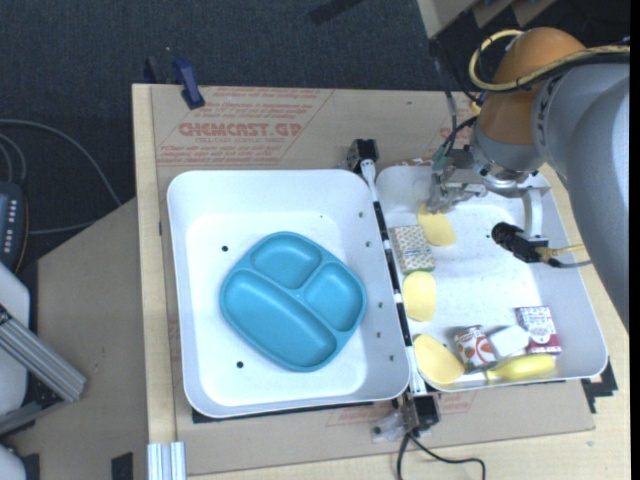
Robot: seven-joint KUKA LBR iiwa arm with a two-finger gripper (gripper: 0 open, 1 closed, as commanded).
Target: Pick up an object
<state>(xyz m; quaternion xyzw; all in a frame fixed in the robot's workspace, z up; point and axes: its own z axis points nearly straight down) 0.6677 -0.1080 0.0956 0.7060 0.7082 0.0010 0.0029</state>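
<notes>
- The gripper hangs at the far end of the right bin, just above a small pale yellow piece; whether it is released or clenched, I cannot tell.
- That yellow piece lies near the bin's far left corner, its long axis slanting from the far left toward the near right.
- Just beside it, along the left wall, lie a patterned packet and a yellow oval.
- Along the near edge sit a yellow lemon-like piece, a red-and-white packet, a yellow banana shape and a small red-white carton.
- The left bin holds a blue divided plate in its middle.
</notes>
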